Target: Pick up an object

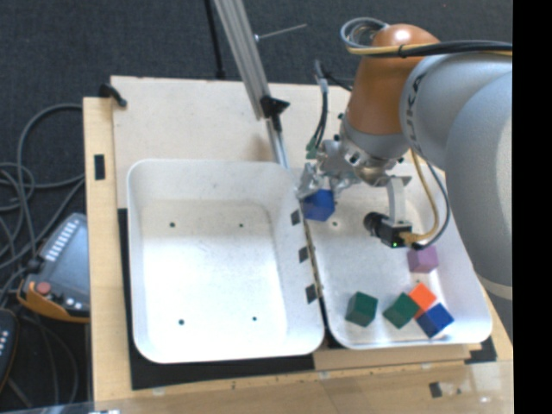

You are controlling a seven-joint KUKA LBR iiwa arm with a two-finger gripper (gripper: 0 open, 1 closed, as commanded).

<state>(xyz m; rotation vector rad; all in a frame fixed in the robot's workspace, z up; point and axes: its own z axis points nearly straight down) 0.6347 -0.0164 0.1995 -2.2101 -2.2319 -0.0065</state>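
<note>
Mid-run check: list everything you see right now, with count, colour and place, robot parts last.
blue cube: 1, blue, at the gripper tip over the right bin's near-left edge; a grip cannot be confirmed
green cubes: 2, dark green, right bin front
orange cube: 1, orange, right bin front, beside the second green cube
second blue cube: 1, blue, right bin front corner
purple cube: 1, pale purple, right bin, right side
left bin: 1, white
right bin: 1, white
pendant: 1, grey and orange, left of bench
arm: 1, grey, orange band
gripper: 1
</note>
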